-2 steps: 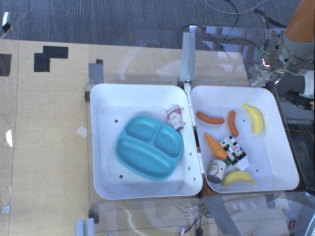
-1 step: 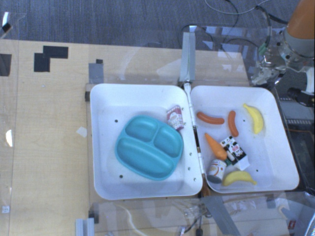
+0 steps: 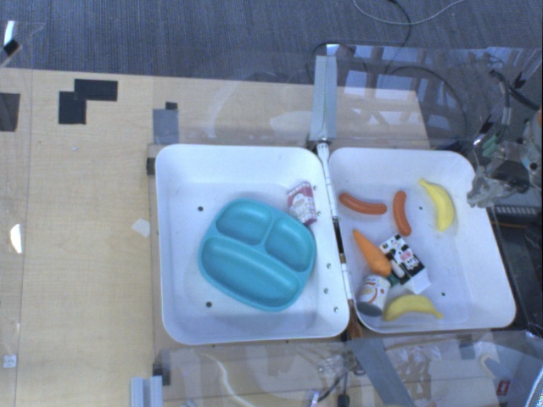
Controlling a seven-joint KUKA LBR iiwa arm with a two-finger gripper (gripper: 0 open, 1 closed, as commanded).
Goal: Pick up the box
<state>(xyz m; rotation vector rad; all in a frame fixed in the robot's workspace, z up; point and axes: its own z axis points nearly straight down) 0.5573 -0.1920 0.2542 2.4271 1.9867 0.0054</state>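
The box (image 3: 402, 257) is small, with black and white cow patches. It lies in the right bin (image 3: 475, 265), just right of an orange carrot (image 3: 371, 253) and above a yellow banana (image 3: 411, 307). My gripper (image 3: 485, 190) hangs over the right bin's far right rim, well to the right of the box and above it in the view. It is apart from the box, and nothing shows in its grasp.
The right bin also holds two red sausages (image 3: 362, 203) (image 3: 401, 213), a second banana (image 3: 439, 203) and a small can (image 3: 371, 291). The left bin (image 3: 182, 227) carries a blue divided plate (image 3: 257, 254) and a red-and-white packet (image 3: 302, 203).
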